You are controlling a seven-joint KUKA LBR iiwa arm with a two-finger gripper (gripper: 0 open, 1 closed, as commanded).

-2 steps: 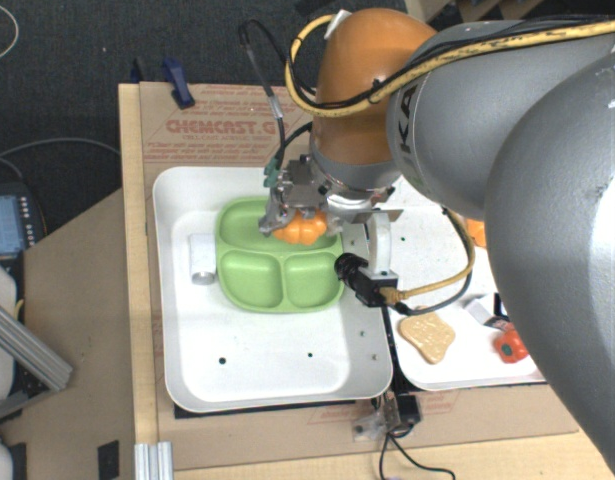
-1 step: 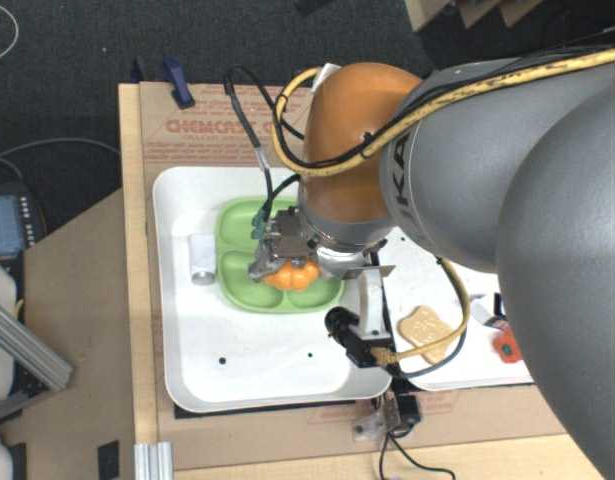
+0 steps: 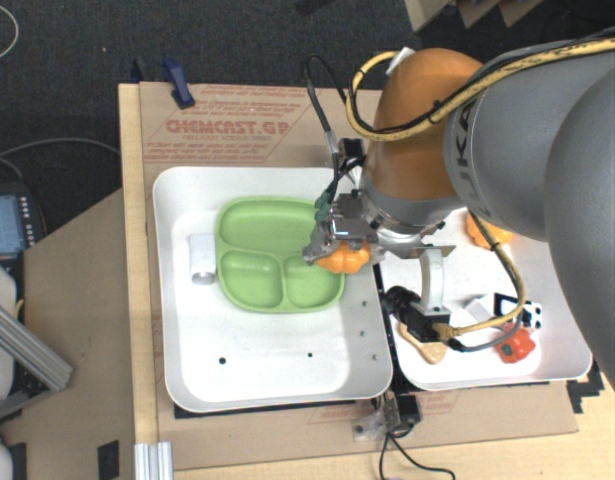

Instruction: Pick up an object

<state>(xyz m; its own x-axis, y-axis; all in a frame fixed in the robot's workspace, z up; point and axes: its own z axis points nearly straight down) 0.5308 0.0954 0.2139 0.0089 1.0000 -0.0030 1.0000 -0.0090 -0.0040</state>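
The end effector (image 3: 332,240) sits low over the right edge of the green plate (image 3: 272,255) in the left bin (image 3: 257,368). An orange thing (image 3: 344,259) sits right at its tip, touching the plate's edge. I cannot tell if the end effector is open or closed, or if it grips the orange thing. If the grip is weak, the orange thing could slip out and roll off. The plate might get bumped or dragged up too.

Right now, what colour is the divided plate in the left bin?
Light green; the divided plate shows best in the camera view.
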